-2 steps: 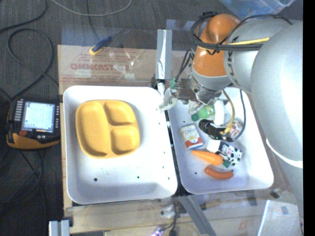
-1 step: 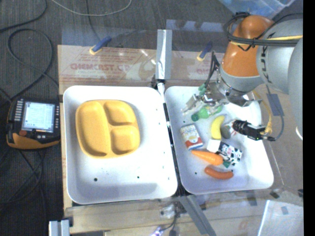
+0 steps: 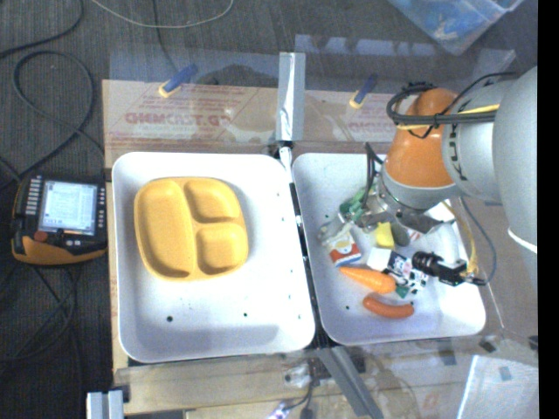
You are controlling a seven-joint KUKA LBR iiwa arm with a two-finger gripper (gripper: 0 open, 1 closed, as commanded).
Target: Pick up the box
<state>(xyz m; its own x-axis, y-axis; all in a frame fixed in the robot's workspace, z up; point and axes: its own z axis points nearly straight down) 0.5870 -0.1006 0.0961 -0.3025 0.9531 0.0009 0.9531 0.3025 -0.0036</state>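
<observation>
Right bin (image 3: 454, 317): sausage (image 3: 389, 307) nearest, carrot (image 3: 367, 278) behind it, then box (image 3: 347, 253) just beside the carrot's far side. Tool (image 3: 377, 221) down among the clutter past the box; cannot tell its spread. Left bin (image 3: 210, 321): yellow tray (image 3: 192, 227).

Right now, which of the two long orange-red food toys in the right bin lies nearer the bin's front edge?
The red sausage. It lies below the orange carrot in the camera view, closest to the right white bin's front rim.
</observation>
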